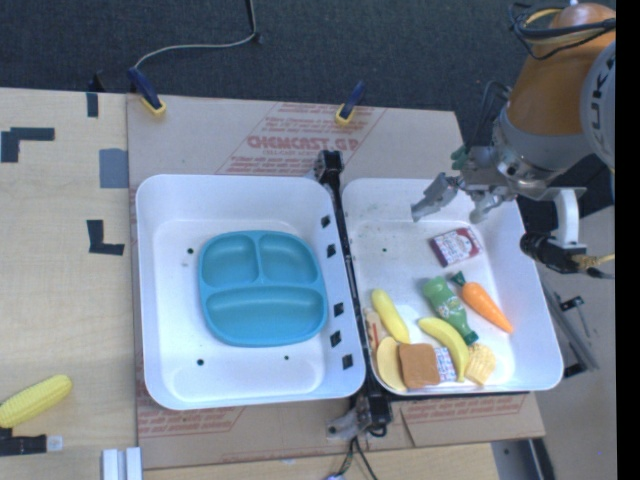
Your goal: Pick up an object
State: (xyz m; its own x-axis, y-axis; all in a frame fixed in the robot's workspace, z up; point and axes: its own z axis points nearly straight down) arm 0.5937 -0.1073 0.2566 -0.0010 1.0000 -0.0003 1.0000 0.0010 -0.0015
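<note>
- Wooden tabletop (pixel 60 298) with a cardboard sheet (pixel 290 138) clamped over it carries two white bins side by side; a yellow toy corn cob (pixel 35 398) lies loose on the wood at the near left corner.
- From the camera view, the jaws (pixel 458 200) hang spread apart over the far part of the right bin (pixel 385 223), with nothing between the fingers.
- Nearest thing to pick is the small red-and-white packet (pixel 455 246), just beside the jaws on the near side and slightly to the view's right; it lies flat, its long axis slanted across the bin.
- My judgement: a short move toward the near edge and then down would bring the jaws over the packet, though its flatness may make the pinch hard.
- Farther toward the near rim of that bin lie a green bottle (pixel 447 303), an orange carrot (pixel 487 306) touching it, two bananas (pixel 390 316) (pixel 446 339), a slice of toast (pixel 419 364) and a yellow piece (pixel 480 365), all crowded together.
- Left bin (pixel 165 218) holds a blue divided plate (pixel 264 286), with nothing on it.
</note>
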